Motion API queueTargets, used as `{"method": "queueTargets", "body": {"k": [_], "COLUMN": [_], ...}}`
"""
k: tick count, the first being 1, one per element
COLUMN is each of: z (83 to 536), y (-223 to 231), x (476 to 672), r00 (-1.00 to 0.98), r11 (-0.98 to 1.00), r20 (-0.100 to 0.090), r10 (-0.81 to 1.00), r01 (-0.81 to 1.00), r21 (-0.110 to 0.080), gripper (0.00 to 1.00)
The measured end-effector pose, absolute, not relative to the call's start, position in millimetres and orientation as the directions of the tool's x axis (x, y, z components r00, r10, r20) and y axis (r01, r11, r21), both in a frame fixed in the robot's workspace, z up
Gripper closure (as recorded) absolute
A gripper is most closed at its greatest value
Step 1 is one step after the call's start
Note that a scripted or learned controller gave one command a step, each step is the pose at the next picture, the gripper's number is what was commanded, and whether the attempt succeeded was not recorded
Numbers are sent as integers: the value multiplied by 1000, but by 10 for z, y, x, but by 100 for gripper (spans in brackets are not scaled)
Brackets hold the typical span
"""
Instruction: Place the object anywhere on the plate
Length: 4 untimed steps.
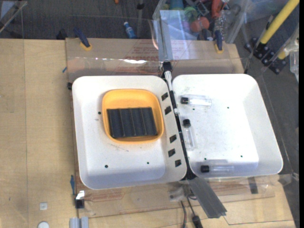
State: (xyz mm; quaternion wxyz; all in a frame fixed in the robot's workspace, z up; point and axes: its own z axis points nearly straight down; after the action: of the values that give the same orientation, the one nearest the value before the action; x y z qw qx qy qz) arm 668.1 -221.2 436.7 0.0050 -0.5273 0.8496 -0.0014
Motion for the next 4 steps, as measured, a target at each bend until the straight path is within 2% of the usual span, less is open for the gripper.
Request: {"method": "queueTargets", "body": {"k": [1,2,3,4], "z": [4364,4358,4357,4353], "y": [-2213,-2213,-2182,-2088], "x": [6680,6679,6665,6680], "r00": [-118,289,326,633], "r11": [118,-289,-326,-633], "r20": [-5,-2,-4,-1], "r10": [-993,-957,-945,-774], "r01": [-993,-957,-945,-774], "r21": [-8,-8,-4,-5], "gripper": [100,100,100,100]}}
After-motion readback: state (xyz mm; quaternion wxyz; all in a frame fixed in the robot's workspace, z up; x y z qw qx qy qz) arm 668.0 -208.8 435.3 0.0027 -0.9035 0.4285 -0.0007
